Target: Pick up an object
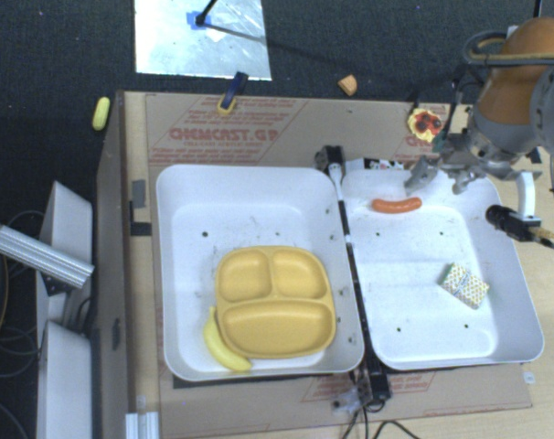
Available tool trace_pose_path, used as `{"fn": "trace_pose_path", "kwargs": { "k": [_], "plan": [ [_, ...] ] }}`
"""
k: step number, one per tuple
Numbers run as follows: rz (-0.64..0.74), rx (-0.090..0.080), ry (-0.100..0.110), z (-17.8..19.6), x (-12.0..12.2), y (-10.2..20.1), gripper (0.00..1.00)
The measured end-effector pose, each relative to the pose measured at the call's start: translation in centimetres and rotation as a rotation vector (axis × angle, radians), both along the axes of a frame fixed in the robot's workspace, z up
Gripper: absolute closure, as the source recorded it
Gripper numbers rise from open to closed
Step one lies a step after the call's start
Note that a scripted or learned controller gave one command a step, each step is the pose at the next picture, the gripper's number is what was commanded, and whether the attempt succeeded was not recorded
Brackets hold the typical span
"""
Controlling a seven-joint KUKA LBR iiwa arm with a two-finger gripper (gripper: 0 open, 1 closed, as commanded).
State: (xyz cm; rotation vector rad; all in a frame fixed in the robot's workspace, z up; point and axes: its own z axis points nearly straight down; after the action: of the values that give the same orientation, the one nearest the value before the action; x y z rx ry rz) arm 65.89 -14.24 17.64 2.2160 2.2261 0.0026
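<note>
In the right bin (506,337) an orange sausage (397,206) lies near the far wall. A small white box with a yellow-and-blue pattern (465,285) rests toward the right side. The left bin (186,208) holds a yellow divided plate (275,301) with a yellow banana (222,347) tucked against its near left edge. My gripper (442,177) hovers over the far right corner of the right bin, just right of and behind the sausage. Its grey fingers (421,174) are spread open with nothing between them.
A round red-and-yellow toy (425,123) sits on the cardboard behind the right bin, close to the wrist. A blue-and-yellow clip (231,91) is at the cardboard's far edge. A small yellow piece (101,112) and an orange piece (348,84) lie on the dark floor.
</note>
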Motion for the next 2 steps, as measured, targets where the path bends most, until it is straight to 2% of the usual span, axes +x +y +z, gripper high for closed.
{"fn": "trace_pose_path", "kwargs": {
  "k": [1,2],
  "plan": [
    [-0.004,-0.002,0.001,-9.2,-3.8,-6.4,0.00],
    [-0.004,-0.002,-0.001,-4.7,-10.4,-6.5,0.00]
  ]
}}
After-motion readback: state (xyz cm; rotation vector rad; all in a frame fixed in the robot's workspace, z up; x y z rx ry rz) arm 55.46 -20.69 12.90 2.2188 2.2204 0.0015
